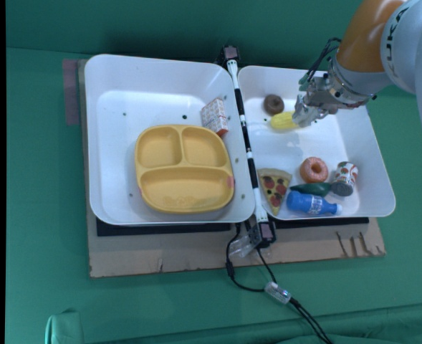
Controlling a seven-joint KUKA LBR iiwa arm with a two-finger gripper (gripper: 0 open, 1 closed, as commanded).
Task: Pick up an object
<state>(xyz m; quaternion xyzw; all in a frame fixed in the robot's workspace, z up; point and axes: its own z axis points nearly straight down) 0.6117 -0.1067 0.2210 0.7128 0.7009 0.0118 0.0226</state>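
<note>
Yellow corn cob lying roughly left-right in the right bin, hand at its right end, finger state unclear.

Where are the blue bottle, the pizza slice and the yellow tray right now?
blue bottle (312,204): camera view, on the middle of its body, right bin's near edge.
pizza slice (274,186): camera view, on its topped face, right bin.
yellow tray (184,168): camera view, on the ridge between its compartments, left bin.

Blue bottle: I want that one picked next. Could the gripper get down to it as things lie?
Probably, though it is tight. The blue bottle lies flat near the right bin's front wall, open from above, but a green item lies right against it. The gripper is farther back, by the yellow item.
</note>
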